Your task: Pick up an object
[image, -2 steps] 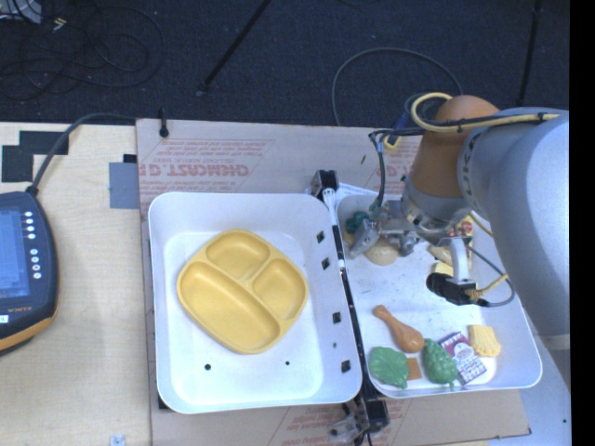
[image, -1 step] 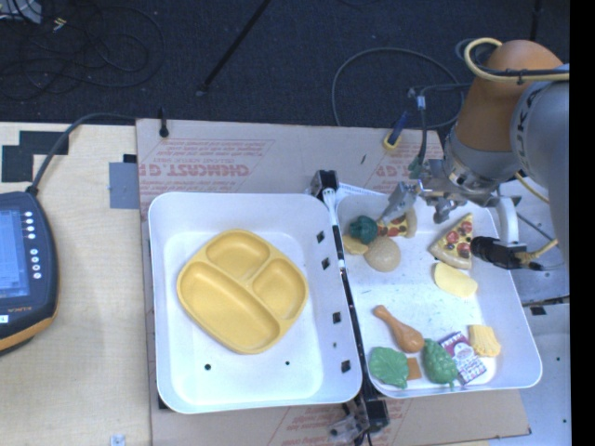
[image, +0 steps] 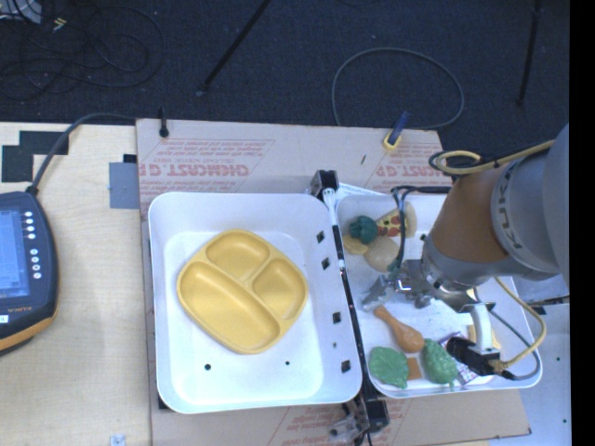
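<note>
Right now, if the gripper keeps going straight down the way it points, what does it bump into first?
Probably the tan drumstick toy, lying just below the gripper in the right bin. Depth is hard to judge, so it might touch the bin floor beside it instead.

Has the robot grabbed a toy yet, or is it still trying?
Not yet, by the look of it. Done: the arm has reached over the right bin and its gripper sits low among the toys. In hand: nothing I can see. Left: grab something and lift it. The orange drumstick and two green pieces lie in the bin, and the yellow divided plate rests in the left bin.
</note>
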Controlling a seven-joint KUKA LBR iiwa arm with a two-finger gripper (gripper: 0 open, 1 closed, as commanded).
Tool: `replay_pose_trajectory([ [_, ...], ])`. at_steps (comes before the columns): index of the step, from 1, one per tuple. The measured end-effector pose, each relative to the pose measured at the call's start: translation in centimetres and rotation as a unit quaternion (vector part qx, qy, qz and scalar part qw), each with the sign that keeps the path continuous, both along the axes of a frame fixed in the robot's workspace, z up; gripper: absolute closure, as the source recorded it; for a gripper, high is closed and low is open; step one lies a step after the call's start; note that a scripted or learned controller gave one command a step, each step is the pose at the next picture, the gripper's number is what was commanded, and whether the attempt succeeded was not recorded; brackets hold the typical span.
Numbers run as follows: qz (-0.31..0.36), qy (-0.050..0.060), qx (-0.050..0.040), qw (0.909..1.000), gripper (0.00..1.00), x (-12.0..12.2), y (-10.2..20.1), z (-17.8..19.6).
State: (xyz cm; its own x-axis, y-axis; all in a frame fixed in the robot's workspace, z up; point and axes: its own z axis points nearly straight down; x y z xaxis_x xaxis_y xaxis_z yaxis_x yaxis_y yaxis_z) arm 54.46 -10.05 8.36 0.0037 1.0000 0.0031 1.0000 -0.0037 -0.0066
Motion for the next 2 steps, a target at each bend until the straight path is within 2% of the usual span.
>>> replay_pose_trajectory([
  [1, 0.0, -0.003, -0.0007, 1.0, 0.0, -7.04, 0.43, 0.47],
  [2, -0.001, -0.001, 0.0021, 1.0, 1.0, -6.81, 0.46, 1.46],
])
